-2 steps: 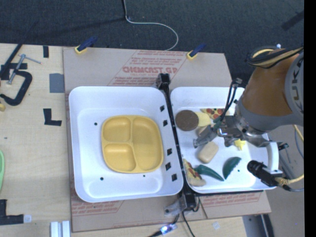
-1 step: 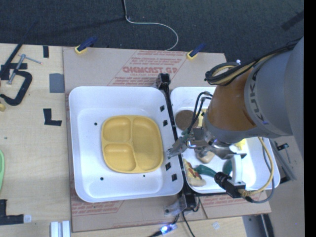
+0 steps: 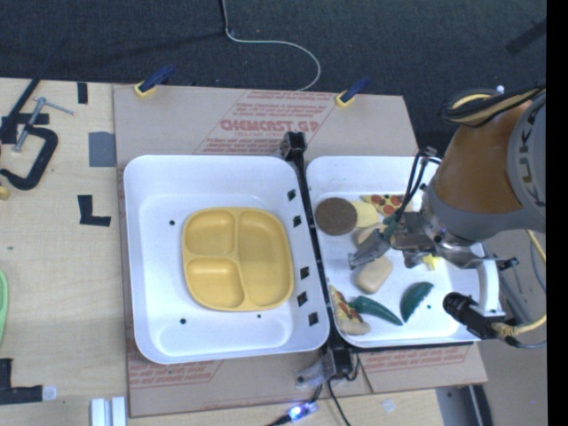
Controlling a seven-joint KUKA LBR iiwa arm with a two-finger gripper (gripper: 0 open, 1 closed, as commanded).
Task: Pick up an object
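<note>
Cardboard covers the bench under two white bins. Right bin: the arm hides its far side, and its gripper hangs low over a pale lump; whether the claw is open or closed cannot be told. Nearby lie a brown disc, two green pieces, a pizza-like slice partly hidden, and a tan bit at the near edge. Left bin: one yellow three-part plate. Two clamps pin the cardboard.
</note>
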